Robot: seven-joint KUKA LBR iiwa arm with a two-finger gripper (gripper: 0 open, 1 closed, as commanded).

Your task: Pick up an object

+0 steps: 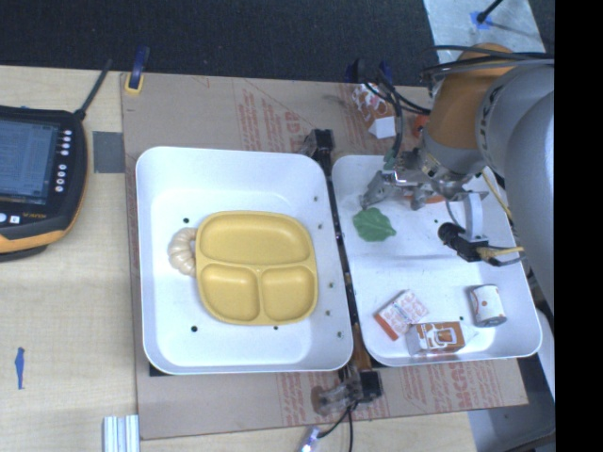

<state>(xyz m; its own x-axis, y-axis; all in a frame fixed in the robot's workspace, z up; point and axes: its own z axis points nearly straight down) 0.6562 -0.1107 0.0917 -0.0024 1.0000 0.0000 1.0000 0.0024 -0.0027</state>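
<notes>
My gripper [392,194] hangs over the back left part of the right bin [509,347]. It stands open with nothing between its fingers. A crumpled green object [375,224] lies just below and in front of it, apart from the fingertips. Toward the front of the same bin lie a red and white packet [401,313], a small orange box [440,337] and a white cylinder with a red mark [486,305].
The left bin [170,337] holds a yellow divided plate [256,266] with a beige ribbed object [181,250] against its left side. A teach pendant [38,177] lies on the bench at the far left. The grey arm [509,139] covers the right bin's back right corner.
</notes>
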